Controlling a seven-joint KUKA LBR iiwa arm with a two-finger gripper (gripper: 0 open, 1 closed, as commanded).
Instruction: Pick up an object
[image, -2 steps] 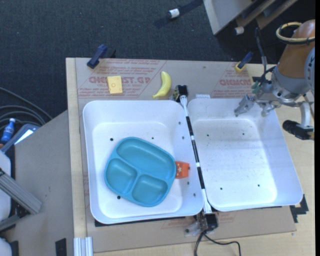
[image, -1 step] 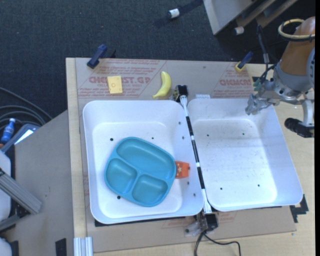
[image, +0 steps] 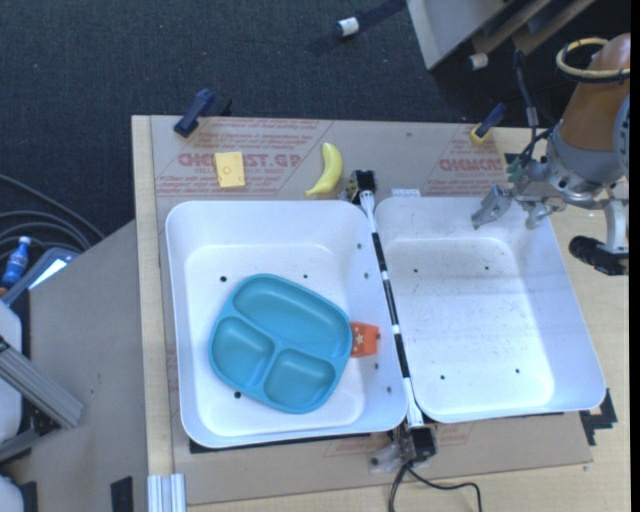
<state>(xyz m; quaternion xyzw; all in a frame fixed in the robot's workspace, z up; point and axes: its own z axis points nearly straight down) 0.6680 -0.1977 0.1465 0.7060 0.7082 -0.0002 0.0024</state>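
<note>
A blue divided plate (image: 281, 342) lies in the left bin (image: 190, 260). A small orange object (image: 364, 339) rests against the plate's right rim, close to the divider between the bins. My gripper (image: 512, 212) hangs over the back edge of the right bin (image: 560, 330), far from both objects. Its fingers (image: 488, 210) are spread open and nothing sits between them. The grey wrist with its orange band (image: 596, 112) rises above it at the upper right.
A yellow banana (image: 325, 171) and a small yellow square (image: 229, 170) lie on the cardboard behind the left bin. Blue clamps (image: 194, 111) sit at the board's back corners. Cables run along the divider between the bins.
</note>
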